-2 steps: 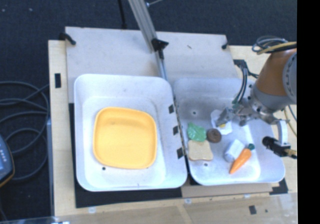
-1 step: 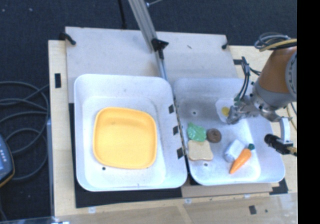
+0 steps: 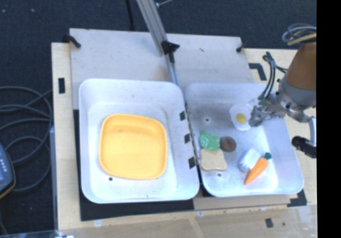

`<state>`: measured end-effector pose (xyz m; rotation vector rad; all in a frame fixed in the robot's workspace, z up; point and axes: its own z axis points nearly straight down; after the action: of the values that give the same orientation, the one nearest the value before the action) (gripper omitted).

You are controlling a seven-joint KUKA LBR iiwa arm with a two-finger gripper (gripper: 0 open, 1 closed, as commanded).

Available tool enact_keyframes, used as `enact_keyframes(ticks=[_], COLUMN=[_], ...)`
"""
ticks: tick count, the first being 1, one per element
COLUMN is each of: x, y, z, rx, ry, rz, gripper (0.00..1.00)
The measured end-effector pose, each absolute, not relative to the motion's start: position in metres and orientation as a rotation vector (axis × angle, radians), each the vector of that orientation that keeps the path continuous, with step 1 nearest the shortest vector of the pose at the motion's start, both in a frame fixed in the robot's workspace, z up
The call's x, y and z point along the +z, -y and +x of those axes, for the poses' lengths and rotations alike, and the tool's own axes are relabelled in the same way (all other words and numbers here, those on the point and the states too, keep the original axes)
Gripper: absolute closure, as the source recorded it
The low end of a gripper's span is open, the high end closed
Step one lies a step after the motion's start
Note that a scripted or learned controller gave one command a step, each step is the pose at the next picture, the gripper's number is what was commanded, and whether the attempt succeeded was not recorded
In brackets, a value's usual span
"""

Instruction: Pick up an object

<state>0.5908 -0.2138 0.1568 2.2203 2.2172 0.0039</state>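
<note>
The gripper [image 3: 257, 116] sits low in the right bin [image 3: 287, 178], touching the fried egg toy [image 3: 241, 116]; can't tell what its grip is doing. Probably best it centers over the egg's rim before closing, since 1 flat edge slips easily.

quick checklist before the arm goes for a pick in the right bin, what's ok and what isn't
1. Gripper over the right bin: ok, at its upper right part.
2. Target beneath it: ok, the fried egg toy lies right beside the fingertips.
3. Finger state: cannot tell.
4. Anything held already: cannot tell.
5. Other items apart from the egg: ok, the carrot, toast, green leaf and brown disc lie lower in the bin.
6. Yellow plate out of the way: ok, in the left bin.
</note>
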Motion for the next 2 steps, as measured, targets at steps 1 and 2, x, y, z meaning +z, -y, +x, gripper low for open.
enact_keyframes(ticks=[1, 2], x=[0.22, 0.248], y=[0.215, 0.215], z=[0.594, 0.594], rx=[0.005, 0.003], ry=[-2.217, -2.22], rz=[2.217, 2.22], gripper=[1.0, 1.0])
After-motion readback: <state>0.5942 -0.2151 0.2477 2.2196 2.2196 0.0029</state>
